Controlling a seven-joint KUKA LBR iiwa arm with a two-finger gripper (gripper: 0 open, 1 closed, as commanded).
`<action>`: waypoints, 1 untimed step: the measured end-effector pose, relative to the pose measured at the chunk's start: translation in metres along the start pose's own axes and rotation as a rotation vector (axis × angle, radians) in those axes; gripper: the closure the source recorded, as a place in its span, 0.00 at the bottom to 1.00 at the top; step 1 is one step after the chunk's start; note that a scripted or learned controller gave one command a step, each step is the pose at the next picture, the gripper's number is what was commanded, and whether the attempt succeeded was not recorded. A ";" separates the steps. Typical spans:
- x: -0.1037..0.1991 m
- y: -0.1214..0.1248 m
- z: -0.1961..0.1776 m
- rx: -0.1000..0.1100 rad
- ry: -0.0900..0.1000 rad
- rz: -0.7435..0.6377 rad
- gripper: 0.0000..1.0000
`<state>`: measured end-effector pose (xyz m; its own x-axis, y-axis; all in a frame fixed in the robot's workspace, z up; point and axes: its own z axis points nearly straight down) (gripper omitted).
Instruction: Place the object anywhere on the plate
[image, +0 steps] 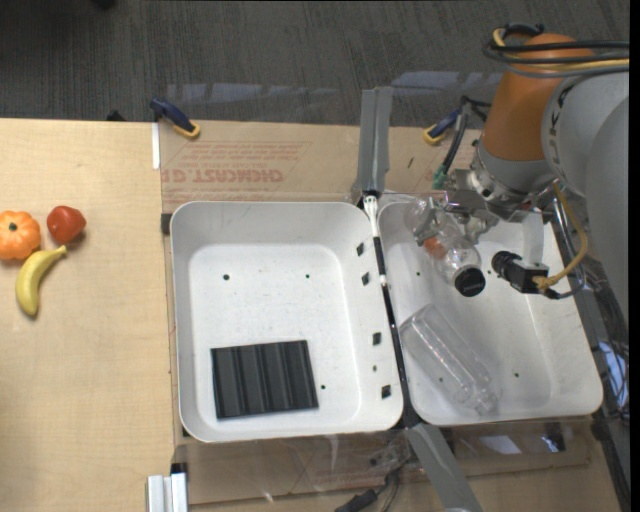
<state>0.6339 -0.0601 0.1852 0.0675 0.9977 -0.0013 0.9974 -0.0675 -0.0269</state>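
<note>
A bench seen from above at a slant carries two shallow white bins side by side. The left bin (270, 320) fills the middle of the frame, and a dark ribbed rectangular plate (264, 378) lies flat on its floor near the lower left corner. The right bin (560, 360) sits just beside it, toward the right of the frame. A clear plastic bottle (450, 358) lies on its side on the floor of the right bin, running diagonally toward the lower right, hard to make out against the white. The grey arm (590, 110), with its orange band (525, 95), comes in from the upper right, and its gripper (448, 240) hangs over the upper part of the right bin, above and apart from the bottle. Glare and clutter around the gripper hide how it is set, so it cannot be told whether it is open or closed, and nothing can be seen held in it. Far off on the wooden tabletop at the left edge sit toy fruit: an orange (17, 236), a tomato (66, 223) and a banana (34, 278). Judged from this, the task is at an early stage: the bottle is not yet picked up, and the lift, the carry across to the left bin and the release onto the plate all remain.
</note>
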 end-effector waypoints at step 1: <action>0.058 -0.046 -0.037 -0.023 0.000 0.060 1.00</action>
